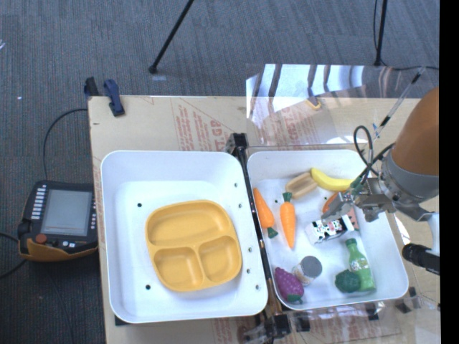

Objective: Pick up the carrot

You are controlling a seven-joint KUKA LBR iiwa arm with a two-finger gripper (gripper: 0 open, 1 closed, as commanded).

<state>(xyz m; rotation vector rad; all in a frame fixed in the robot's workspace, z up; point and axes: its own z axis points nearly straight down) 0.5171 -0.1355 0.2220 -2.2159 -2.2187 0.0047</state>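
The carrot (287, 221) lies ungrasped in the right bin (399, 260), a little to the left of the gripper (346, 208), so the whole pick remains.

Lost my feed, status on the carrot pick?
Tool over right bin, near banana. Two carrots lying at bin's left, untouched. Nothing blocking.

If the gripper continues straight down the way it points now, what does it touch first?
Probably the small black-and-white patterned box, which lies just under the gripper in the right white bin. Depth is unclear from this slanted view. The orange carrots lie further left, off that line.
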